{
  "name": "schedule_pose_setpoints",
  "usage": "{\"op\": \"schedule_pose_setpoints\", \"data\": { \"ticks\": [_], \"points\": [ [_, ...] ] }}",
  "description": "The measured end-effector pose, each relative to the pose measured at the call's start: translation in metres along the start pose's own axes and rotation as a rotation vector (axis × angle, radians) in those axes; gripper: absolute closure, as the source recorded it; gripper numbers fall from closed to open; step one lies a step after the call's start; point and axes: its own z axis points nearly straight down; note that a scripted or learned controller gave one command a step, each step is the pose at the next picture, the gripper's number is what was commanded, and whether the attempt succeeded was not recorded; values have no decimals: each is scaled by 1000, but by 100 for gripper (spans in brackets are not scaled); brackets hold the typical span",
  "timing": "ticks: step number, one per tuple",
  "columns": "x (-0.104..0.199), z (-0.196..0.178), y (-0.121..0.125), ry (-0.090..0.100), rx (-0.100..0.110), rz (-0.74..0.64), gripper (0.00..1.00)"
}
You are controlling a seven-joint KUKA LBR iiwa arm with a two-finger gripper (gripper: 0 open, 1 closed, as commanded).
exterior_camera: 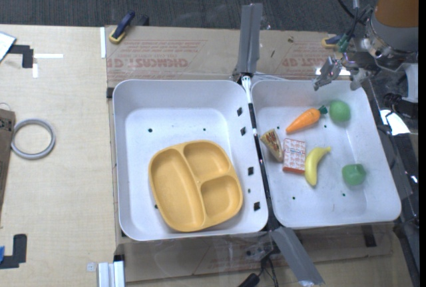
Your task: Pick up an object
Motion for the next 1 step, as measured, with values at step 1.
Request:
{"op": "schedule_pose_setpoints", "data": {
  "ticks": [1],
  "points": [
    [25,131,-1,-2,-5,-130,0]
  ]
}}
